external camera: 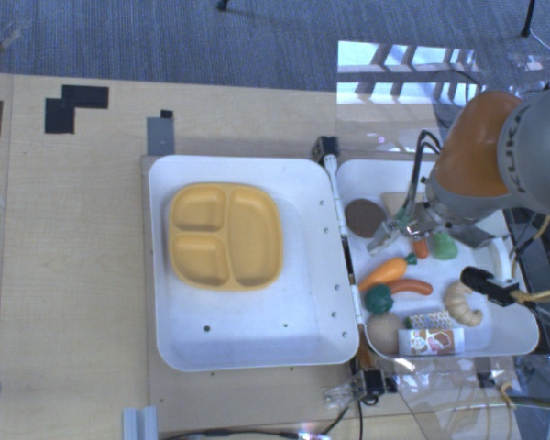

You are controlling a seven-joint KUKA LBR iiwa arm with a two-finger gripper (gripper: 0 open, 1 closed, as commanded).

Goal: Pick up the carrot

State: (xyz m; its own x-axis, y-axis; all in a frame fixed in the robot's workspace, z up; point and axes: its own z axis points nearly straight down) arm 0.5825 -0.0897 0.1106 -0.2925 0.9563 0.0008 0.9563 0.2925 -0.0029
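Note:
The carrot (385, 271) is orange with a small green top and lies slanted in the right bin (522, 337), close to its left wall. My gripper (399, 235) hangs just above and behind the carrot, apart from it. It is open with nothing between its fingers. The grey arm with its orange band reaches in from the right over the back of that bin.
Around the carrot lie a brown disc (365, 216), an orange sausage (412, 288), a dark green piece (379, 299), a croissant (465, 302), a labelled can (431, 340) and a small orange-and-green piece (434, 246). The left bin (257, 333) holds a yellow divided plate (225, 235).

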